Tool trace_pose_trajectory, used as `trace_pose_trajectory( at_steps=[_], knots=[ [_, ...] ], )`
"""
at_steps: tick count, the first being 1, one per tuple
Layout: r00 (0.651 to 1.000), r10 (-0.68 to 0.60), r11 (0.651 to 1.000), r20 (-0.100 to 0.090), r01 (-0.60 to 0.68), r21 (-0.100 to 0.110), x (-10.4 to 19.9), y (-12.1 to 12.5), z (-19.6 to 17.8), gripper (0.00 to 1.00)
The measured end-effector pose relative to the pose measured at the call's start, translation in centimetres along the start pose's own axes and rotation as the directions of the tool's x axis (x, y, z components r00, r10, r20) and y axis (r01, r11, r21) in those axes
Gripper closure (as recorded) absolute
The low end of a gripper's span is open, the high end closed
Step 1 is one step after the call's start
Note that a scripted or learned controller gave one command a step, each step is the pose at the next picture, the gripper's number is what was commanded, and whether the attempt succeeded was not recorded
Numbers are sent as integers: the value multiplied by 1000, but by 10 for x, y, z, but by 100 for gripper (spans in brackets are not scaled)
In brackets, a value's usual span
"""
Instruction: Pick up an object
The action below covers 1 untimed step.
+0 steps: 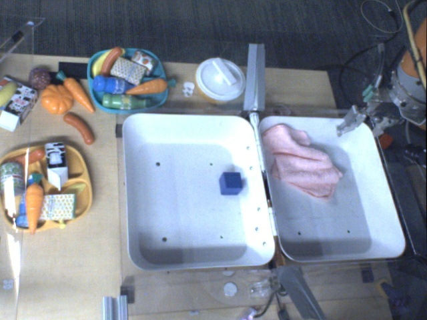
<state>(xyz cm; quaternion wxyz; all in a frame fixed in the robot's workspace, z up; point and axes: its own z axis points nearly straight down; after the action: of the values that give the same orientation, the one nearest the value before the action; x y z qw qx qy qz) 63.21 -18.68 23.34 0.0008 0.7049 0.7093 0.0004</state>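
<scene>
A small blue cube (231,183) lies on the floor of the left bin (143,245), a little right of its centre. A crumpled pink cloth (301,162) rests in the upper left part of the right bin (373,245). My gripper (355,117) hangs over the far right corner of the right bin, at the end of the arm (408,89) coming in from the right edge. It is to the right of the cloth and apart from it, with nothing seen in its hold.
On the bench left of the bins stand a blue bowl (100,99) of toy food and a yellow plate (83,192) with more toys. A toy pumpkin (55,100), carrot and sausage lie loose. A white lidded bowl (220,79) sits behind the bins.
</scene>
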Motion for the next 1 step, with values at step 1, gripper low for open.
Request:
trace_pose_trajectory(
  at_steps=[1],
  knots=[
    [998, -69, 998, -1, 69, 1, 25, -15, 117, 0]
  ],
)
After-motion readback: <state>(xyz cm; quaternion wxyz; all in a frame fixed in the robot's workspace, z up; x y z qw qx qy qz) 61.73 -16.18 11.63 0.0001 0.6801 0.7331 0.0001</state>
